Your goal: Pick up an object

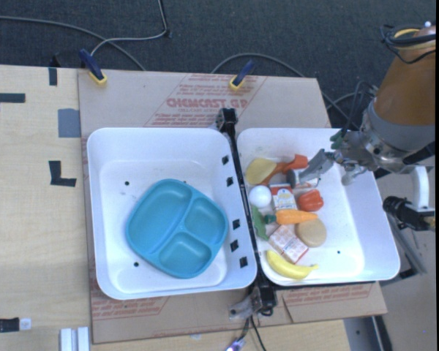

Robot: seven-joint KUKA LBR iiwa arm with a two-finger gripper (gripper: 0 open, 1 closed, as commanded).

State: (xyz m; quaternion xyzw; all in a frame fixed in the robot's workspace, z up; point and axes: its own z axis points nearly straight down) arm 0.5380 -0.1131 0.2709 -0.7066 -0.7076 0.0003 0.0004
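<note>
My gripper (pixel 311 170) reaches in from the right and hangs over the upper middle of the right bin (pixel 355 229). Just under and around it lies a pile of toy food: a red-orange piece (pixel 295 161), a yellow wedge (pixel 259 170), a white egg (pixel 260 195), a red tomato (pixel 312 200), an orange carrot (pixel 295 216), a tan round piece (pixel 312 232), a small red-and-white carton (pixel 287 243) and a yellow banana (pixel 288 268). Whether the gripper touches any of them cannot be made out.
The left bin (pixel 106 159) holds a blue divided plate (pixel 177 227). A black divider (pixel 238 189) runs between the bins. The arm's grey body with its orange band (pixel 404 86) stands at the right. Both bins rest on cardboard (pixel 197 101) held by clamps.
</note>
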